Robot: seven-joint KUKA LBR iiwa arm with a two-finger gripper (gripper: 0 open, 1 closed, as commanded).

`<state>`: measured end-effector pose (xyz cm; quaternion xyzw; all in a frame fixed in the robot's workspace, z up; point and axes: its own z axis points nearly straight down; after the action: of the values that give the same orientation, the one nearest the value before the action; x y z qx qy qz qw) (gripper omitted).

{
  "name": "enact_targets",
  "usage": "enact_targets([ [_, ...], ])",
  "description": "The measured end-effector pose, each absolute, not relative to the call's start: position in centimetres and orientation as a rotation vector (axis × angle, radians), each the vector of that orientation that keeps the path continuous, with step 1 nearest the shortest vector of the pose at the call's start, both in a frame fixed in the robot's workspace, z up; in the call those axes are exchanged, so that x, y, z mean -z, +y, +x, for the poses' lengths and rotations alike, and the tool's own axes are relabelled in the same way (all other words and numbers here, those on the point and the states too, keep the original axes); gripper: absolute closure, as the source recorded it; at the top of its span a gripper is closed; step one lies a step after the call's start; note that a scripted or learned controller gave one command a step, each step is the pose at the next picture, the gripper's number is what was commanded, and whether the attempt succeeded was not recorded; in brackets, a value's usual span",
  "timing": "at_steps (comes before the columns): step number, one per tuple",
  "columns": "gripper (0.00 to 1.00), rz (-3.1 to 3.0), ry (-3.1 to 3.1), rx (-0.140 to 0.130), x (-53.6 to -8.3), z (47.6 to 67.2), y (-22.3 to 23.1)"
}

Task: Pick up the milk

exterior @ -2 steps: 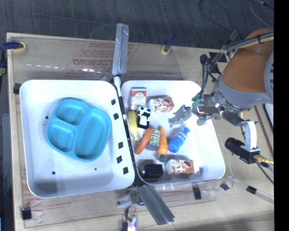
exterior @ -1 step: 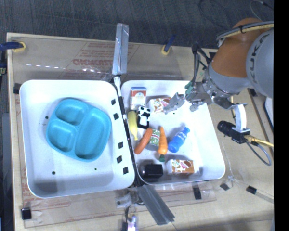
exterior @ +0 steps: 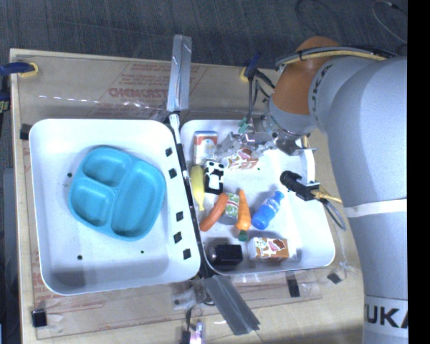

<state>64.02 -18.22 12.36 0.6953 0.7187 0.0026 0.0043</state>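
A wooden bench (exterior: 93,70) carries two white bins. The milk carton (exterior: 213,175), cow-patterned, lies near the right bin's (exterior: 322,246) left edge beside a banana (exterior: 197,185). The gripper (exterior: 252,140) hovers near the far edge; its spread I cannot tell. It should descend centred, clear of the banana.

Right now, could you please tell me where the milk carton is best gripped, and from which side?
Probably from straight above, with the claw closing on the milk carton across its far and near faces. The banana lies along its left side, leaving no room there, and nearby items crowd any sideways approach.
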Motion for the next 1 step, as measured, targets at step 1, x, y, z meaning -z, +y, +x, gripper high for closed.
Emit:
enact_targets([
  [1, 0.0, 2.056, 2.331, -0.028, -11.16, 62.63, -20.81],
])
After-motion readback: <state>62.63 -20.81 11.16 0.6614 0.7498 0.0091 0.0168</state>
